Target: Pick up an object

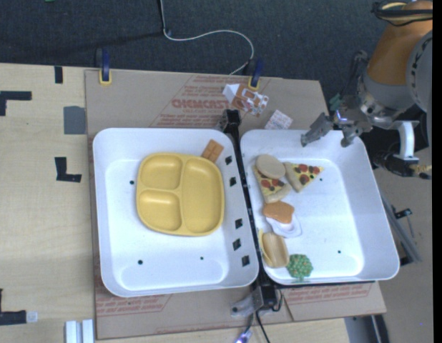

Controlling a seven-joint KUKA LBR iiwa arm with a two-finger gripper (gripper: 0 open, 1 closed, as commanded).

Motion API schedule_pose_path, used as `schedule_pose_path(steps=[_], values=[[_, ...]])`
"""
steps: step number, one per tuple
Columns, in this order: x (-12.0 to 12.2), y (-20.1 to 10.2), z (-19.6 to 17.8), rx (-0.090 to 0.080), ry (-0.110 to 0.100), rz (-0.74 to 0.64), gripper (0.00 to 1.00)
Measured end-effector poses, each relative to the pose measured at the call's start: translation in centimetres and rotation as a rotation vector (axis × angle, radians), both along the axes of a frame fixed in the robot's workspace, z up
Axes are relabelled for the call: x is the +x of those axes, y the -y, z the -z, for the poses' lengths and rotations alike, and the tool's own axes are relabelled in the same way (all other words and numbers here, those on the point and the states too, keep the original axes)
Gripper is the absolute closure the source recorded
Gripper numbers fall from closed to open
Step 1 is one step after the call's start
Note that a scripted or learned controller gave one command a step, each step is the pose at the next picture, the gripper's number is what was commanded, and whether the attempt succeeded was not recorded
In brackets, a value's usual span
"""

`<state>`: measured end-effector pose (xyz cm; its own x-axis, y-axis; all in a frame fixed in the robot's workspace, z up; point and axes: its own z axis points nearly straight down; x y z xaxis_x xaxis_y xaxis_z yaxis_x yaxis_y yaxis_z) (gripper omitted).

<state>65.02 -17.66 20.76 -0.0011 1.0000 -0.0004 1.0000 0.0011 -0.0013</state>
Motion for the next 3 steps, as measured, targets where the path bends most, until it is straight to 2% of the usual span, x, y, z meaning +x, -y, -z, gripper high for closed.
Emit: schedule_pose_path(steps=[1, 2, 3], values=[[-4.8, -5.9, 12.0, 0.001, 0.000, -0.001, 0.00], [-1.7, -6.3, 12.0, -0.003, 0.005, 0.000, 0.00], [-1.7, -8.1, 11.9, -0.006, 0.010, 0.000, 0.00]])
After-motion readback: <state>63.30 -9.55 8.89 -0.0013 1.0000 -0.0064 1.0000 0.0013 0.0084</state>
